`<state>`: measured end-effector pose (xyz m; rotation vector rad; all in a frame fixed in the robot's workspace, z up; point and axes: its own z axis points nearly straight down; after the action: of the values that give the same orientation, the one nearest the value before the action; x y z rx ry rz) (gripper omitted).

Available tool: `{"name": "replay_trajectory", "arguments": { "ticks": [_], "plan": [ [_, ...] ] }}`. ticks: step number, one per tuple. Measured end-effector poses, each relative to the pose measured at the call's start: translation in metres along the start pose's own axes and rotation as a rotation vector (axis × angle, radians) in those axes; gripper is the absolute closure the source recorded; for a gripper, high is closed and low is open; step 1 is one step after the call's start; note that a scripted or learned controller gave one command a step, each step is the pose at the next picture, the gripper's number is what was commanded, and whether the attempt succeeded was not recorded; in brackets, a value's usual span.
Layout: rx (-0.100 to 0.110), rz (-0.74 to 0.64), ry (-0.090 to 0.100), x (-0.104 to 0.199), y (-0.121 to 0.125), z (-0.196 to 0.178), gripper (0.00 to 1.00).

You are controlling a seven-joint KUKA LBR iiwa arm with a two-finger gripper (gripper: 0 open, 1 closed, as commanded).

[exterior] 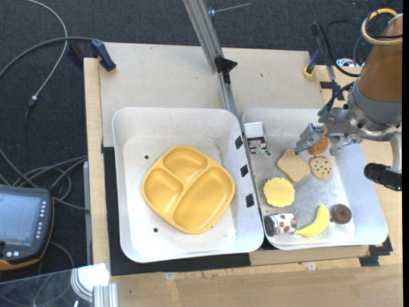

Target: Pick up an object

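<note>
The banana [315, 222] lies by the right bin's [374, 226] near edge; the end effector [317, 141] hovers farther back over an orange piece [319, 146], grip unreadable.

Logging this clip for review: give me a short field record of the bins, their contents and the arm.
left bin: yellow three-compartment plastic tray
right bin: tan toast slice, chocolate-chip cookie, round yellow ridged disc, banana, small brown donut, red-white can, small white box
pincer: low over an orange item near the toast
</note>
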<state>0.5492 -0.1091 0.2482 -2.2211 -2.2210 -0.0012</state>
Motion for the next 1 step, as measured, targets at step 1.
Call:
{"name": "replay_trajectory", "arguments": {
  "ticks": [1],
  "plan": [
    [-0.002, -0.001, 0.000, 0.0005, 0.0008, -0.0111, 1.00]
  ]
}}
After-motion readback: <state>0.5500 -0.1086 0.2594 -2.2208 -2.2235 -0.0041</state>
